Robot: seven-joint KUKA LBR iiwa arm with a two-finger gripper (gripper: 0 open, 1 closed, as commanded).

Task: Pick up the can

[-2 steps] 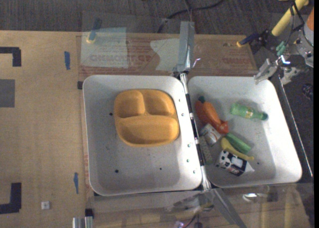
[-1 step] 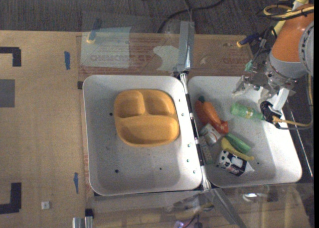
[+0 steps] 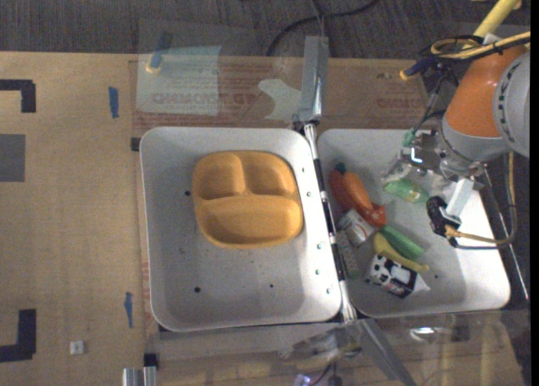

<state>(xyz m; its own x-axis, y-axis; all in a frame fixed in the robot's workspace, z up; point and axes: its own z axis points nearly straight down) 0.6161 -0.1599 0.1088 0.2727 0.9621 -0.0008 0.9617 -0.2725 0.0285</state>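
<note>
Your can (image 3: 354, 227) lies tipped in the right bin (image 3: 480, 287), wedged between carrot (image 3: 357, 194) and banana (image 3: 399, 246); the hand (image 3: 421, 165) hovers near, upper right; I cannot tell its opening.

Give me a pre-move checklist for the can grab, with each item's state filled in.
1. Can located: ok. The can lies on its side in the right bin.
2. Free space around it: not ok. The carrot and the green and yellow toy crowd it.
3. Gripper over the can: not ok. The gripper sits up and to the right of it.
4. Finger opening: cannot tell.
5. Left bin uninvolved: ok. It holds the divided yellow plate.
</note>
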